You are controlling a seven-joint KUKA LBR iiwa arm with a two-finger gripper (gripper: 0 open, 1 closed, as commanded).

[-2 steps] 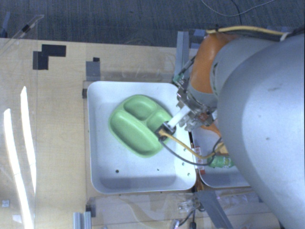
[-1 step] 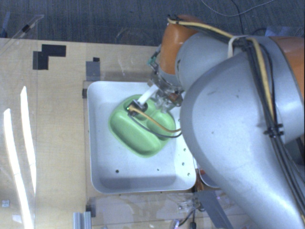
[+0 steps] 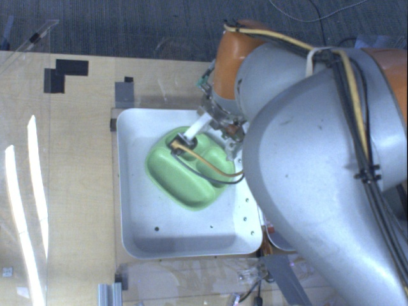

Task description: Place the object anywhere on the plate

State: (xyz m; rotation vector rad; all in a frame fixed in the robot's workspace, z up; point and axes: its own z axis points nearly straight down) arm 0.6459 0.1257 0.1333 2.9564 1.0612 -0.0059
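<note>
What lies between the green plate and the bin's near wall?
Bare white bin floor with a few small dark holes separates the plate from the near wall, seen in the camera view.

Green plate in the left bin

We see a light green, rounded-square plate (image 3: 182, 174) lying flat in the white bin (image 3: 137, 228), turned diagonally, toward its upper middle. We cannot make out the object to be placed.

No text, label, brand, number or sign can be read anywhere. The black blocks (image 3: 64, 73) on the table (image 3: 64, 190) at ten o'clock are plain shapes, carrying no letters.
</note>
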